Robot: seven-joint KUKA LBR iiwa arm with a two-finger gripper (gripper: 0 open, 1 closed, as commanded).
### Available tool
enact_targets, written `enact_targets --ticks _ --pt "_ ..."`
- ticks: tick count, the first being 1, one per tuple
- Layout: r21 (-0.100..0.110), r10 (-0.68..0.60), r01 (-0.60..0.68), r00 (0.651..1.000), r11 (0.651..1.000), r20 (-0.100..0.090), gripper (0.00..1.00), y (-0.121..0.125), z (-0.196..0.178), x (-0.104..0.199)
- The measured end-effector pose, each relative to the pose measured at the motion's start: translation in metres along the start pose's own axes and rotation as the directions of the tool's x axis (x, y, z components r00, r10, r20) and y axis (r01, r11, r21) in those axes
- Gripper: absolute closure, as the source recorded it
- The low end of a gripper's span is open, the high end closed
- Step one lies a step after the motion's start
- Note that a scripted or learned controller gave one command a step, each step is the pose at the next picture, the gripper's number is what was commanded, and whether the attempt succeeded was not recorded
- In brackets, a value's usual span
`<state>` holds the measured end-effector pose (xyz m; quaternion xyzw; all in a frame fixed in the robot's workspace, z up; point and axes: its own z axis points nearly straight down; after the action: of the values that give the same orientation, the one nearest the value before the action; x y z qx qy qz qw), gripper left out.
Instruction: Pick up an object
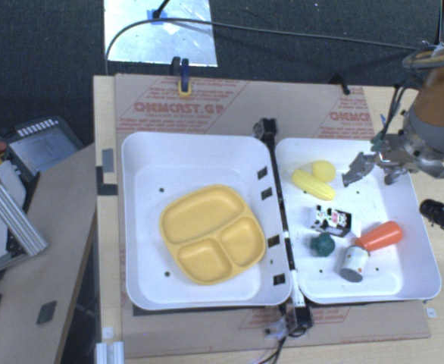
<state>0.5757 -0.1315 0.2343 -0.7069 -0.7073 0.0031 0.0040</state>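
I have the gripper (pixel 373 167) hanging over the far right part of the right bin (pixel 404 279), its two fingers spread apart with nothing between them. Nothing stands between it and the items below.

The nearest thing to it is a yellow corn cob (pixel 313 184), lying just left of the fingers with a yellow lemon (pixel 324 170) touching its far side. Nearer to me sits a small black-and-white printed block (pixel 331 219), and just beside that, a dark green lump (pixel 322 243). Right of those lies an orange carrot (pixel 379 236), tilted, with a grey-and-white cylinder (pixel 352 264) touching its near left end.

The left bin (pixel 142 203) holds a yellow divided plate (pixel 211 233) with three compartments, sitting near its middle. A black clip strip (pixel 279 211) runs between the two bins.
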Motion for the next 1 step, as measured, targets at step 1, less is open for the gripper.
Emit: enact_targets --ticks 1 --pt "-0.011 -0.002 0.002 1.000 1.000 0.002 0.00 0.0023 -0.0065 0.0001"
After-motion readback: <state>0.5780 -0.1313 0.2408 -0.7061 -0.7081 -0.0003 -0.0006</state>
